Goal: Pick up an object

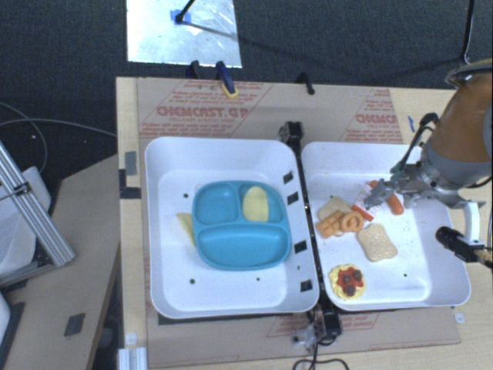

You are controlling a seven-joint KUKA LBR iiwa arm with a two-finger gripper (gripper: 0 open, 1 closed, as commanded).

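Note:
My gripper [379,194] hangs low over the right bin [443,284], near its middle, with the arm coming in from the right. Just beside its tip lies a small orange carrot-like piece [395,204], and a thin red piece [362,212] lies to its lower left. Nothing can be seen held in the gripper. Further toy foods lie below it: a beige slice [333,207], an orange pretzel-like cluster [342,223], a bread slice [377,243] and a small round pizza [347,280].
The left bin [173,168] holds a blue divided tray [239,241] with a yellow piece [256,203] in its upper right compartment. A pale yellow piece [186,226] lies beside the tray's left edge. A black part [458,243] sticks in over the right bin's right side.

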